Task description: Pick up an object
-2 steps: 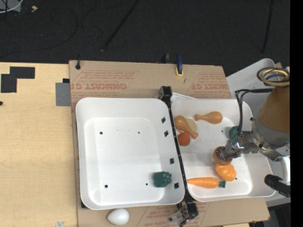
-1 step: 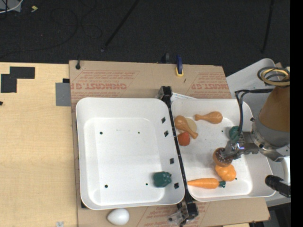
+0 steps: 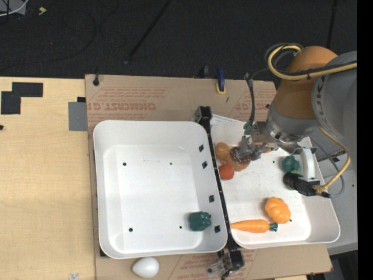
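Observation:
My gripper (image 3: 245, 151) is low in the right bin (image 3: 326, 229), at its far left part. It sits right against a brownish object (image 3: 240, 160). A tan-orange item (image 3: 221, 150) and a small red-orange ball (image 3: 226, 172) lie just to its left, by the divider. Nearer the front are an orange pepper (image 3: 277, 209) and a carrot (image 3: 250, 226) lying flat. A teal object (image 3: 290, 164) rests to the right of the gripper, under the arm. In the left bin (image 3: 111, 174), a dark green pepper (image 3: 200, 221) sits at the front right corner.
A white egg (image 3: 145, 267) lies outside the bins, on the cardboard in front of the left bin. A black cable plug (image 3: 300, 184) hangs over the right bin's right side. The grey and orange arm (image 3: 309, 92) covers the bin's far right.

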